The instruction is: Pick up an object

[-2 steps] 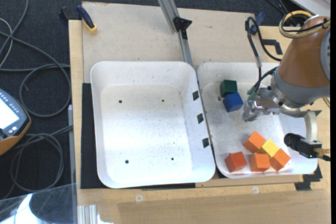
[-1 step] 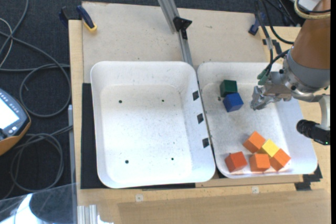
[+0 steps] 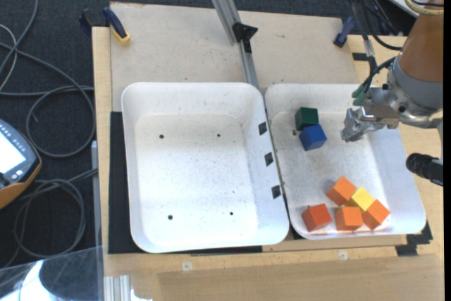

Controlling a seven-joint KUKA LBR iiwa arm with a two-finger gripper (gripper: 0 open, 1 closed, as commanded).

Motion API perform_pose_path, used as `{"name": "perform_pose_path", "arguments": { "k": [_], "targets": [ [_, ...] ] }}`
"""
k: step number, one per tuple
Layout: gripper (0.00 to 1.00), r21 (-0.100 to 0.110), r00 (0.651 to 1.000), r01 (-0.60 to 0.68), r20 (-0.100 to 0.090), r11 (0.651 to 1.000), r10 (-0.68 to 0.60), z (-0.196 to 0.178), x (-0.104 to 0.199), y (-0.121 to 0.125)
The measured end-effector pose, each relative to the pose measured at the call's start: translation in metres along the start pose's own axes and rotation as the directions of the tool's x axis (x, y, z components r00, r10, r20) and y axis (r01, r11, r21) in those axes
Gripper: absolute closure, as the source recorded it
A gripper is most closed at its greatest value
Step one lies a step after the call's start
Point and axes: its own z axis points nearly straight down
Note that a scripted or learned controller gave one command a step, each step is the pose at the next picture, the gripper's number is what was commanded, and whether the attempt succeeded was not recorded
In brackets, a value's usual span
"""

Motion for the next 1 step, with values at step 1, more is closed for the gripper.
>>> {"name": "perform_pose_path", "arguments": {
  "k": [1],
  "targets": [
    [1.00,0.002,1.000,0.004,-0.001,1.000,-0.004,0.0110,0.0419,0.0274]
  ]
}}
